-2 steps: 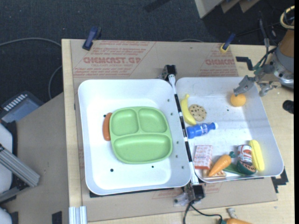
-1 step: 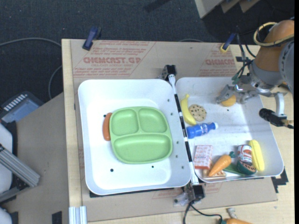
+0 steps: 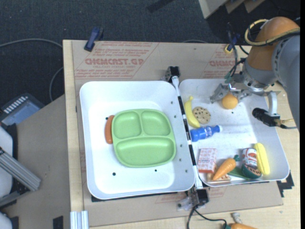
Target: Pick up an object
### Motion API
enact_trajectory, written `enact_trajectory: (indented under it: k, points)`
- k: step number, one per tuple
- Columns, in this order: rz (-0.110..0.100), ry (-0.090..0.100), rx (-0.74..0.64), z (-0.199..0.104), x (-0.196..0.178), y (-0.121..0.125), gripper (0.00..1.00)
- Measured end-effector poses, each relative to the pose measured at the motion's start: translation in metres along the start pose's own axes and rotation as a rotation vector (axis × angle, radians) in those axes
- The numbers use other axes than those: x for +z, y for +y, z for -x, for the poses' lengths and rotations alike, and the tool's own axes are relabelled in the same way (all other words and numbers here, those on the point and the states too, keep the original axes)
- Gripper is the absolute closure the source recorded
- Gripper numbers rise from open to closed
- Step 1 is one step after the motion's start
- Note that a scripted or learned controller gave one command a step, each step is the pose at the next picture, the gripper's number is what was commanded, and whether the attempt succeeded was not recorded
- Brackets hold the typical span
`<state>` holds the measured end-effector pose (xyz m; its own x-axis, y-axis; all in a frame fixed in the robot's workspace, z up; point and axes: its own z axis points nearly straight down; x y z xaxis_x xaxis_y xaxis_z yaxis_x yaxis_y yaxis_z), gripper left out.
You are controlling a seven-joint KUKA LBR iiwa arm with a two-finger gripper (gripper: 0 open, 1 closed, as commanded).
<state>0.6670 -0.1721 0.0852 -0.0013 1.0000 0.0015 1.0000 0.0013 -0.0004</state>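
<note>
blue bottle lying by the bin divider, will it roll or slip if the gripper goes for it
The blue bottle lies on its side on the right bin's smooth floor, so it could roll when nudged. Its round, glossy-looking body may slip between fingers. It looks small, probably light. The banana beside it might block rolling that way.

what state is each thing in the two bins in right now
gripper: low over the right bin, fingers straddling the orange
orange: between the gripper's fingers, at bin level
green tray: flat in the left bin
hot dog: partly tucked under the tray's left edge
banana: lying by the divider
cookie: flat, touching the banana
blue bottle: on its side
carrot: lying tilted
corn: lying flat
</note>
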Motion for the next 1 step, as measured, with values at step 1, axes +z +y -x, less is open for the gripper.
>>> enact_trajectory:
  k: [1]
  points:
    - [0.002, -0.002, 0.000, 0.0005, -0.0105, 0.0005, 1.00]
